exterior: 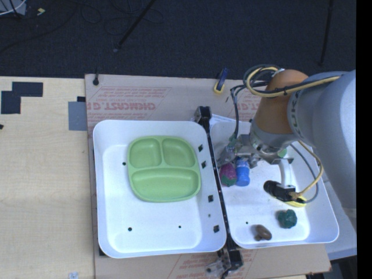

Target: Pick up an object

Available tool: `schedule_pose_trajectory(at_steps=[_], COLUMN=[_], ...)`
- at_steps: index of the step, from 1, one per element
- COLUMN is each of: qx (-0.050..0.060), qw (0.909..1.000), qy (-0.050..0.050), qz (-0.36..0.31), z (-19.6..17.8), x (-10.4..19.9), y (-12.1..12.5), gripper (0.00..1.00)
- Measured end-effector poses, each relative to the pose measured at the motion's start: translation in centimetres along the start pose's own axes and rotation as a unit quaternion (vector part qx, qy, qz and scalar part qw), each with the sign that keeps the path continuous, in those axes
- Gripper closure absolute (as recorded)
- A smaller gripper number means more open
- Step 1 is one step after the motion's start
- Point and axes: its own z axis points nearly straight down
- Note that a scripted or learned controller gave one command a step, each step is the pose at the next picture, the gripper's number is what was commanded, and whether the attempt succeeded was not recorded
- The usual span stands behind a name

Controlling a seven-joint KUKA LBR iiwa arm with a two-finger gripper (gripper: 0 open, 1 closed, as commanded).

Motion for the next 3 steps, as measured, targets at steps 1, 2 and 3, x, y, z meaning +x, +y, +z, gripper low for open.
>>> schedule_pose_trajectory(at_steps=[1,2,3], qx=[0.002,-0.003,-0.003], qw=[1.0000,1.0000,1.0000], qy=[0.001,0.000,0.000], qz=[0.001,0.003,0.003], z=[-1.0,-5.8,-10.5], x=[-0.1,-0.3,-1.0], y=[0.0,-1.0,-1.8], gripper=[1.00,1.00,1.00])
